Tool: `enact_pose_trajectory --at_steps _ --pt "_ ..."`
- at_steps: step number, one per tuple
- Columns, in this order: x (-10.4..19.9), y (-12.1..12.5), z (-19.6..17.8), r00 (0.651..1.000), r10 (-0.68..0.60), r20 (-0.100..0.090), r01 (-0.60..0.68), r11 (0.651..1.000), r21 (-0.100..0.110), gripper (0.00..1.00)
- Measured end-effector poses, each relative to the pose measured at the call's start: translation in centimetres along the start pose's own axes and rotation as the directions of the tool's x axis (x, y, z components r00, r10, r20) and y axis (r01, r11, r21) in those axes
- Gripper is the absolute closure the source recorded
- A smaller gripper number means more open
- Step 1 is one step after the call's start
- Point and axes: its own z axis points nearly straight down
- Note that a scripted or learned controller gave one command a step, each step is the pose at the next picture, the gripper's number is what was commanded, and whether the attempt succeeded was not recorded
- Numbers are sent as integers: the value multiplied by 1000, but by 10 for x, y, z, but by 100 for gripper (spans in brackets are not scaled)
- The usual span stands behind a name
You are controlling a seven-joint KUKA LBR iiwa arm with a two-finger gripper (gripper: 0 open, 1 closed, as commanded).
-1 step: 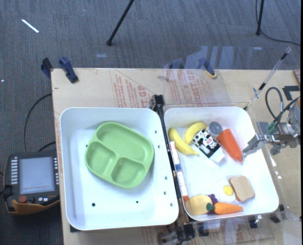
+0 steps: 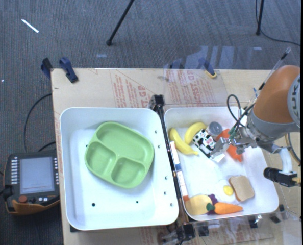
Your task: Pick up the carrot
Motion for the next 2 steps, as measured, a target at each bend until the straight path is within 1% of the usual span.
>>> enact_pose_trajectory --at_steps 1,2 --pt "22 -80 34 989 -145 3 145 989 -4 0" --pt "19 -80 26 991 -132 0 132 991 -2 100"
